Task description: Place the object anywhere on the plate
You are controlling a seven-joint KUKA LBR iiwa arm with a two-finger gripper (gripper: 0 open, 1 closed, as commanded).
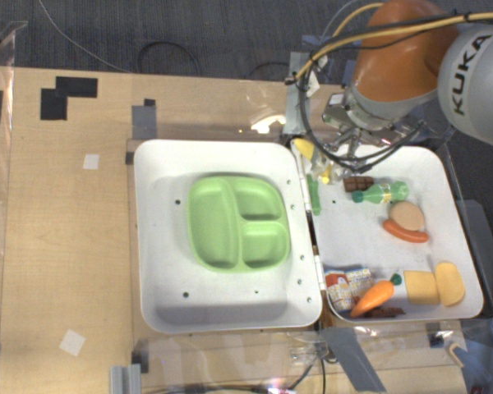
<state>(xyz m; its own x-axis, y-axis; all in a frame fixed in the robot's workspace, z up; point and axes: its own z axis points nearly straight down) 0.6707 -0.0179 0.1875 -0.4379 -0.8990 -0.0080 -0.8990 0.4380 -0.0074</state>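
Plate point(234, 222) sits in the middle of the left bin point(160, 302). It is green and has three parts: one long part on the left and two smaller ones on the right. Nothing lies on it.

The right bin point(444, 179) holds the toy food. A green bottle point(382, 193) lies on its side near the top, with a small brown piece point(355, 185) touching its left end. Just below it are a tan egg-shaped thing point(407, 216) and a red sausage point(406, 233), touching each other. Along the bottom edge are a red and white can point(345, 284), an orange carrot point(371, 296), a yellow block point(421, 286) and a yellow rounded piece point(449, 283). A thin green stick point(314, 194) lies by the wall between the two bins.

The arm point(398, 43) comes in from the right, grey and orange. Its end effector point(338, 156) hangs over the top left corner of the right bin, near a small yellow thing point(302, 148). I cannot tell how wide it is, or if it has hold of anything, as wires and the arm hide it.

Both bins rest on a wooden desk point(57, 245).
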